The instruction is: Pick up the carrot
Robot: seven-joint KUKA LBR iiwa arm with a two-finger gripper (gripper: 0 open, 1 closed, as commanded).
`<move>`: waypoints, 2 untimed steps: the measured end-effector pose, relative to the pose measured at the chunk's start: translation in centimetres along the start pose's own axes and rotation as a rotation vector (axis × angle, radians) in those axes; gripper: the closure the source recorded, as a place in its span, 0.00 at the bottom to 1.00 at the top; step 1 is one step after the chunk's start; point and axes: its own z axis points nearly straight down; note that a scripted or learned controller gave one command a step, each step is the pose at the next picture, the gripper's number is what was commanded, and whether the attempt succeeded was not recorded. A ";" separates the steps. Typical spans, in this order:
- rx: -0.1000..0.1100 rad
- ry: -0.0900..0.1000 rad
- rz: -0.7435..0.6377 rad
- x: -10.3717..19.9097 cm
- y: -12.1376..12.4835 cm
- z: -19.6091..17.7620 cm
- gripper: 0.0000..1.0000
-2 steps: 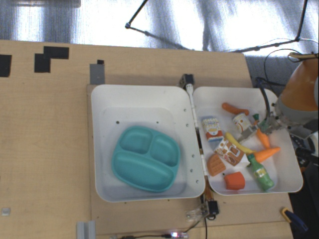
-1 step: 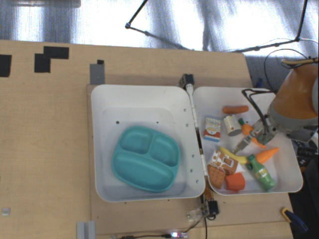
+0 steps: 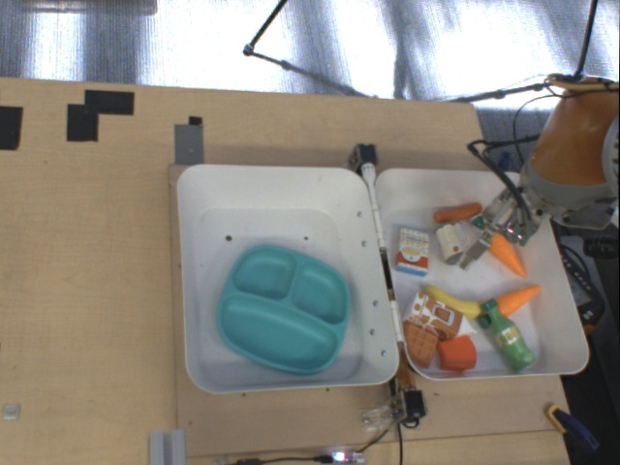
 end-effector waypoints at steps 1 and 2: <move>-0.002 0.000 0.003 -0.1 0.1 -0.7 1.00; -0.008 -0.023 -0.123 1.6 -4.3 1.6 1.00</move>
